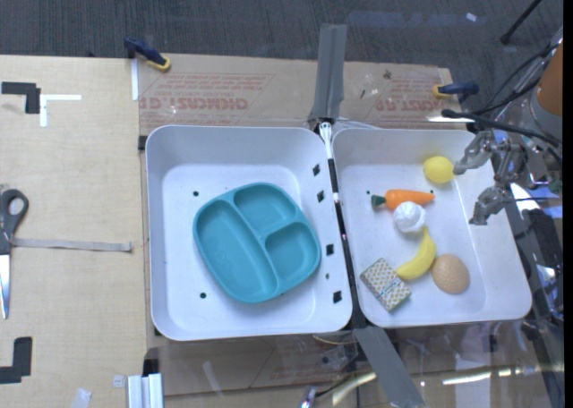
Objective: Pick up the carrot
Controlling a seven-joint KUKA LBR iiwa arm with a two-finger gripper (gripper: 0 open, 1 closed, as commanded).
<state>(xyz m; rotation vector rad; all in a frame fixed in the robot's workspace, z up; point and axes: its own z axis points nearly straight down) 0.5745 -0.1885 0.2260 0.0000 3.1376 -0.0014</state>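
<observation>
The carrot (409, 198) is orange with a green stub at its left end. It lies flat in the upper middle of the right bin (501, 303), touching a white ball (409, 217) just below it. My gripper (477, 182) hangs at the right bin's right side, roughly 75 px right of the carrot. It is open, its two grey fingers (469, 157) spread apart with nothing between them.
In the right bin a yellow lemon (438, 169) sits between carrot and gripper, with a banana (418, 257), a brown egg (450, 274) and a patterned block (386, 284) lower down. A teal divided plate (258, 242) rests in the left bin (161, 245). Scissors (9, 218) lie far left.
</observation>
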